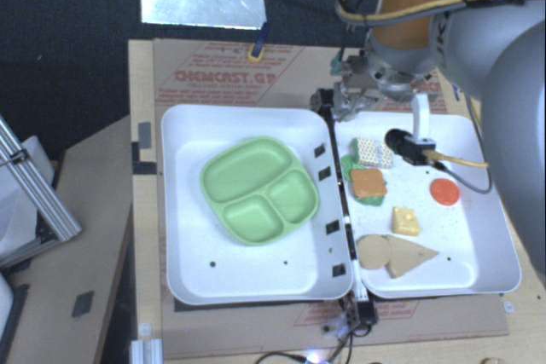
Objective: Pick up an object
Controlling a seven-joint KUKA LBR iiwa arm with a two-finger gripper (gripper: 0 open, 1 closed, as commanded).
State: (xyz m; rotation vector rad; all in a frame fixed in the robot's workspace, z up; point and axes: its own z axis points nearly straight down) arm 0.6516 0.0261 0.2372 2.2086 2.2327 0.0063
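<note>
Camera view is showing the gripper hanging at the far end of the two bins, right over the spot where the left bin and the right bin are meeting; whether it is spread or pressed together cannot be told from this angle, and nothing is showing in its grasp. The candidates for picking are all lying in the right bin: a pale checkered block is sitting nearest the gripper, with a green piece and an orange-topped toy sandwich touching one another just beside it. A red disc, a yellow block, a tan round piece and a tan triangle are lying further toward the near end. A green divided plate is lying alone in the left bin. The main risk is looking like the position itself: if the gripper is descending from here, it is likely to be striking the bin rims rather than reaching an object. The cluster by the checkered block is adding a second hazard, since a closing gripper could be nudging a neighbour or catching two pieces at once. The flat tan pieces and the red disc are probably offering little height to pinch, so a grasp there may be slipping off.
</note>
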